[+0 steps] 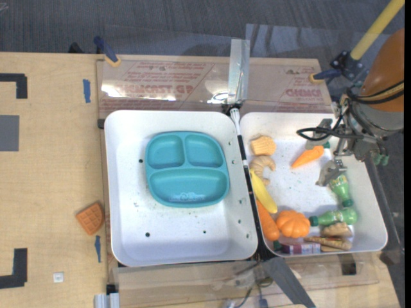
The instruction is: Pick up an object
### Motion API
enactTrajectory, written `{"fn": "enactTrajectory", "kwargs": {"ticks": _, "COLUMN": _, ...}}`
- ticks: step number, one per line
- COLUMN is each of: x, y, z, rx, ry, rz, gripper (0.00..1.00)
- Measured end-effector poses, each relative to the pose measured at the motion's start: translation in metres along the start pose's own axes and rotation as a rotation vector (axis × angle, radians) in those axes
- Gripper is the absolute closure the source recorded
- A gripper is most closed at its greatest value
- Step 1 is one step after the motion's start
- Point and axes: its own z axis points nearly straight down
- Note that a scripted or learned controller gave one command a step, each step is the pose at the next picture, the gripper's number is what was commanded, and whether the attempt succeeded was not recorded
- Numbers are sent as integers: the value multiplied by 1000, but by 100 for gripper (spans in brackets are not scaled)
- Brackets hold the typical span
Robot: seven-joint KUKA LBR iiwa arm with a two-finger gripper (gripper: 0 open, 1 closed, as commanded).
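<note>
Right bin: carrot (pixel 307 156), tip upper-right.

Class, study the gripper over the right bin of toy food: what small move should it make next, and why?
Probably a short descent. The gripper hovers above the green bottle near the right bin's far side, with nothing seen between its fingers, so lowering onto that bottle seems the nearest chance of a pick.

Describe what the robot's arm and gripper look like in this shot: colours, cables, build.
The arm enters at the view's right edge, showing a rounded orange band with grey casing beneath it. Black cables loop from the wrist. The gripper is a small metallic grey assembly with dark fittings, ending in slim fingers.
</note>
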Motion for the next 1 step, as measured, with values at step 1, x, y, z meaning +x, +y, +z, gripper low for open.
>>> {"fn": "enactTrajectory", "kwargs": {"ticks": 1, "x": 47, "y": -48, "z": 115, "rx": 1, "ry": -5, "rz": -7, "gripper": 0}}
